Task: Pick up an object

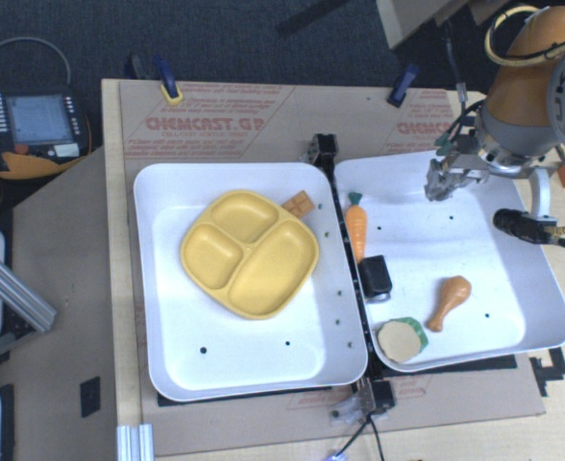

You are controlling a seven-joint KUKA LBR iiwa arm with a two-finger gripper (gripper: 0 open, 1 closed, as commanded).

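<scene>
My gripper [440, 186] hangs over the far part of the right bin [513, 286], above bare white floor, with no object under it. In that bin an orange carrot [356, 229] lies along the left wall. A black block [375, 278] sits just below the carrot. A brown drumstick [448, 300] lies near the middle front. A round cream slice with a green rim [401, 339] rests at the front left corner. All of these lie well to the left of or in front of the gripper.
The left bin [167, 334] holds a yellow divided plate [250, 253] and a small brown block [299, 204] at the plate's far right edge. A ridge between the bins runs past the carrot. Cardboard lies under both bins.
</scene>
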